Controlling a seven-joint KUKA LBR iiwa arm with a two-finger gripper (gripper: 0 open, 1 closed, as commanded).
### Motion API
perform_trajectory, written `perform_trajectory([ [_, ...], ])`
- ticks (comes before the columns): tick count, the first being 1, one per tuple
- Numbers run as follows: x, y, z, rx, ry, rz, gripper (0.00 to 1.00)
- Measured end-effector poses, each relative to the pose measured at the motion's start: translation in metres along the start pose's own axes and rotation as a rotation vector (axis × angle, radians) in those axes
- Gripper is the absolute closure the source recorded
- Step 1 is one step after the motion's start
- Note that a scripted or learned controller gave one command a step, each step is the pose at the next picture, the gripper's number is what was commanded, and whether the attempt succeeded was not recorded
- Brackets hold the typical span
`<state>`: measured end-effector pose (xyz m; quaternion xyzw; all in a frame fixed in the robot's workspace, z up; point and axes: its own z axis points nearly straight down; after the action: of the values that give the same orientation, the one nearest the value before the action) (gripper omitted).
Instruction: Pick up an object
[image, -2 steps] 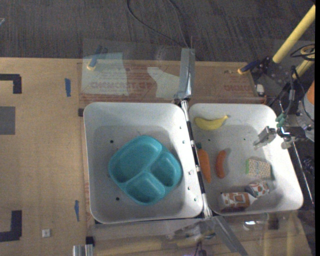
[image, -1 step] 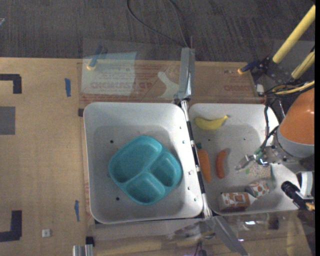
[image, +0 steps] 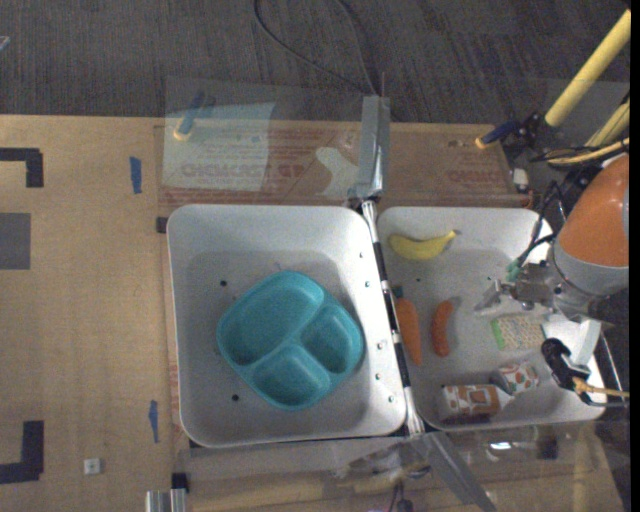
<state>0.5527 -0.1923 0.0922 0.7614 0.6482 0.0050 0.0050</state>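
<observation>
Candidates for pickup all in right bin (image: 470, 222): banana (image: 421, 244) near far wall, carrot (image: 408, 330) along left wall, 2nd orange piece, prob. a sausage or short carrot (image: 441, 329), just beside it, small carton (image: 472, 400) lying near front wall w/ a smaller red-white item (image: 518, 377) just to its right. Patterned flat thing (image: 517, 331) w/ green bit at its left edge, lying right under gripper (image: 497, 297); too blurred to name.

Gripper hovering over right half of that bin, tips pointing toward view's left. Nothing seen held. Jaws too small & blurred to judge, so opening: can't tell.

Arm w/ orange band (image: 600, 225) reaching in from view's right, above bin's right wall.

Left bin (image: 200, 330) holding teal 3-compartment tray (image: 290, 338), tilted diagonally, roughly centred. Well apart from gripper.

Tabletop (image: 80, 300) around bins: blue tape marks, black corner marks, clear sheet (image: 220, 145) behind left bin.

Step in hand, by judgement: approach/positioning over target, grasp not yet made. Nearest options are the patterned flat item below the tip and the sausage to its left. Next move likely calls for: settle on 1 target, line tips across its narrow side, descend straight, close. Flat item looks hard to pinch; sausage or carrot prob. easier, though carrot sits close to wall, little room for a finger.
</observation>
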Motion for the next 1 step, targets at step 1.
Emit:
perform_trajectory([
  [1,0.0046,-0.0674,-0.0021,-0.012,-0.007,-0.030,0.00],
])
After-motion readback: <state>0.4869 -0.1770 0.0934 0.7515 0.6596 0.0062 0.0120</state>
